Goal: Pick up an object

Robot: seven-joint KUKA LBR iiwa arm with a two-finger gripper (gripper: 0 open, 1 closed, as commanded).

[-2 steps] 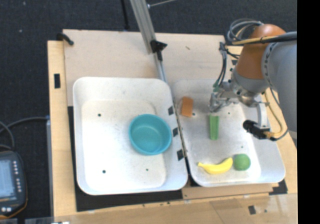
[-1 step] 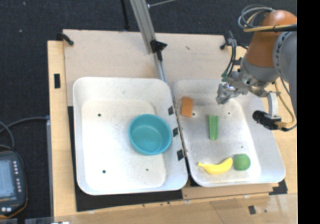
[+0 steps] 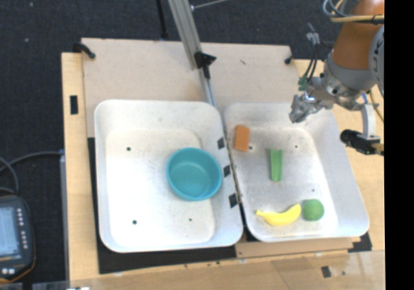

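Note:
My gripper (image 3: 300,112) hangs over the back right corner of the right bin (image 3: 336,153), with nothing seen between its fingers. In that bin lie an orange block (image 3: 241,138) near the left wall, a green stick (image 3: 276,164) in the middle, a yellow banana (image 3: 280,215) at the front and a green ball (image 3: 312,210) beside the banana. A blue bowl (image 3: 194,174) sits in the left bin (image 3: 116,153), toward its right side. The gripper stands well apart from all these objects.
A slanted metal pole (image 3: 187,30) rises from the divide between the bins at the back. A beige board (image 3: 149,68) lies behind both bins. A small screen device (image 3: 13,230) rests off the bench at the left.

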